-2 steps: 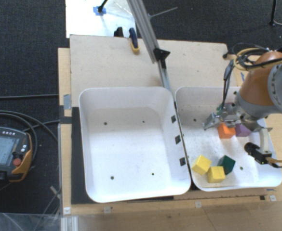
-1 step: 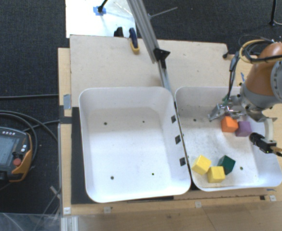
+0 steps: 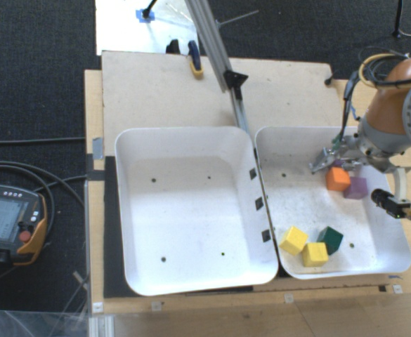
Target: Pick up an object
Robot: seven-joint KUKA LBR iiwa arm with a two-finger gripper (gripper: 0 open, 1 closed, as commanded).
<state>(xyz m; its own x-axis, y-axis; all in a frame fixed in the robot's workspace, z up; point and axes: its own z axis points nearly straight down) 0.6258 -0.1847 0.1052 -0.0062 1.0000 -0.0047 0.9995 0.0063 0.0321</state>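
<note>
Looking down on the bench (image 3: 156,90), we find two shallow white bins set side by side: the left bin (image 3: 138,188) and the right bin (image 3: 289,160), whose floor bears the blocks. Reaching in from the right, the grey arm with its orange band (image 3: 395,97) hangs over the far right part of the right bin, and its gripper (image 3: 337,161) sits low just above and to the left of an orange block (image 3: 338,180). We cannot tell from this slant how the jaws stand, nor whether anything lies between them; the orange block seems to lie just under the gripper's metal parts. Touching the orange block on its right side we see a pale purple block (image 3: 356,187). Well apart from these, near the front of the same bin, we count three more: a yellow block (image 3: 294,241), a second yellow block (image 3: 315,254) just beside it, and a dark green block (image 3: 331,239) touching that second one on its far right side. Outside the bins, on the dark floor at the left, a control pendant (image 3: 5,220) rests with its cable curling away, and a slanted metal pole (image 3: 209,30) crosses the board behind the bins.
</note>
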